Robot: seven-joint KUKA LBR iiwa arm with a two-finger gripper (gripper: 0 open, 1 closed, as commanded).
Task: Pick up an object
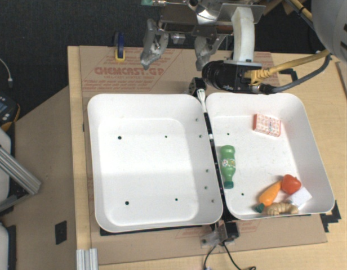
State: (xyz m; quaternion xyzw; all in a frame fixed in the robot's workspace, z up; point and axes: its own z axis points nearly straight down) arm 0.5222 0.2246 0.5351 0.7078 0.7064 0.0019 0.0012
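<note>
The gripper [179, 50] hangs above the far edge of the table [55, 167], just beyond the seam where the two white bins meet, its two fingers spread apart with nothing between them.

All the candidates lie in the right bin [308, 134]. Taking the green bottle [227, 165] as landmark: it lies on its side against the bin's left wall, beside the seam. Beyond it, toward the far right corner, is a small pink patterned box [267, 125]. Nearer the camera and to its right cluster an orange carrot-shaped toy [269, 194], a red tomato-like piece [290, 183], a knobbly tan piece [280, 209] and a white card [301, 196].

The bottle looks like light, stiff plastic, smooth and round, so it would probably roll or slip; pinching across its body near the middle seems best, though the nearby wall crowds one finger. The box appears light and flat-sided, well apart from everything else, likely the easier hold across its short sides.
</note>
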